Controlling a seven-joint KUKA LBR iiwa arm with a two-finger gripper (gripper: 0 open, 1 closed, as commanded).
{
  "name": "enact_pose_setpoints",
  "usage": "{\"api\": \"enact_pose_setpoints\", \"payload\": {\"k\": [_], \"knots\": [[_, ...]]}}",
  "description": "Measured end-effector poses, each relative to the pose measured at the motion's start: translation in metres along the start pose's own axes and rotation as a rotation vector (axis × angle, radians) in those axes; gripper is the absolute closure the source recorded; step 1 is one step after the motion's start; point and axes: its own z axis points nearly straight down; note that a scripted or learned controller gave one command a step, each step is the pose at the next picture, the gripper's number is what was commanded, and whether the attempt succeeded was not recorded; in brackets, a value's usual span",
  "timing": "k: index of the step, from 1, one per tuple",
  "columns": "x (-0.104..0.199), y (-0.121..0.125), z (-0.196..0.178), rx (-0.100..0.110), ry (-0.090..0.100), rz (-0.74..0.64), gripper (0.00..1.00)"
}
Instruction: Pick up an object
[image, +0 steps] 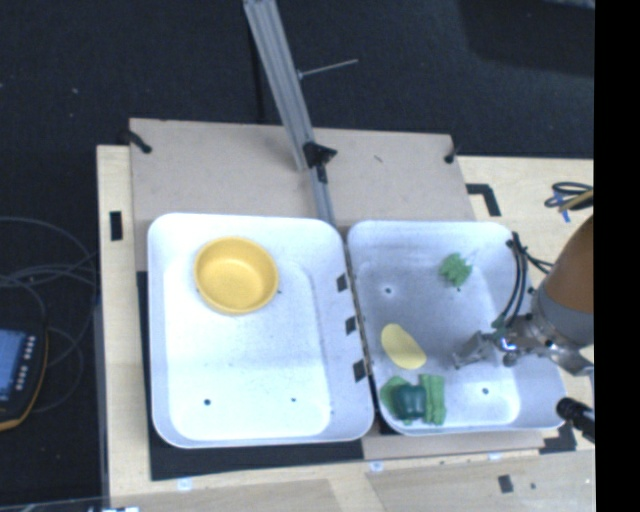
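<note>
The right bin (420, 240) holds a small green leafy piece (456, 268) near its back, a pale yellow oval piece (403, 346) at its left middle, and a dark teal object (407, 400) beside a green block (433, 398) at its front left. My gripper (483, 349) reaches in from the right, low over the right bin's floor, to the right of the yellow piece and apart from it. Nothing shows between its fingers. The left bin (240, 400) holds a yellow bowl (236, 274) at its back left.
A grey metal rail (290, 100) slants down from the top to the seam between the bins. Black cables (517, 275) loop along the arm at the right bin's edge. The bins sit on a tan board (230, 150) on the wooden bench.
</note>
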Motion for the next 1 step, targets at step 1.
{"api": "enact_pose_setpoints", "payload": {"k": [1], "knots": [[-0.0006,0.0001,0.0254,-0.004,-0.002,0.000,0.00]]}}
